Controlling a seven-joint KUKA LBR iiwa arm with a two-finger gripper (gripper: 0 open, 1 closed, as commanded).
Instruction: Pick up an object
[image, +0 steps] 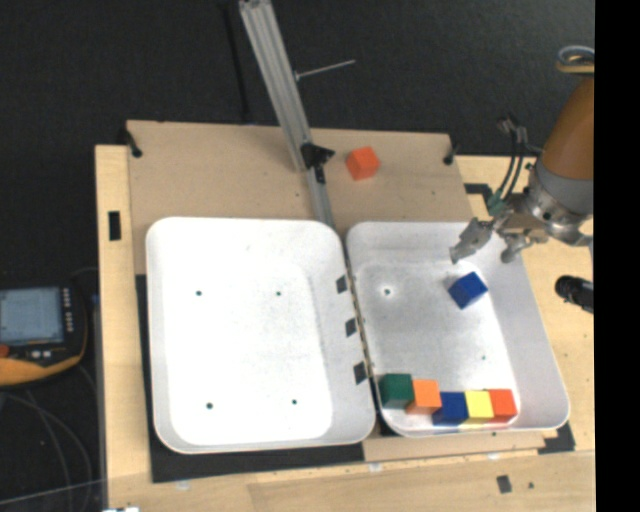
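A blue cube (467, 290) lies tilted in the upper part of the right bin (400, 320). Along that bin's front wall sits a row of cubes: green (396, 389), orange (427, 393), blue (451, 407), yellow (479, 404) and another orange (502, 403). My gripper (489, 242) hangs over the bin's upper right corner, just above and right of the tilted blue cube. Its fingers are spread apart with nothing between them.
The left bin (245, 330) lies beside the right one. An orange cube (362, 163) rests on the brown board behind the bins. A slanted metal rail (285, 95) runs from the top to the gap between the bins. A handheld device (35, 325) sits at the far left.
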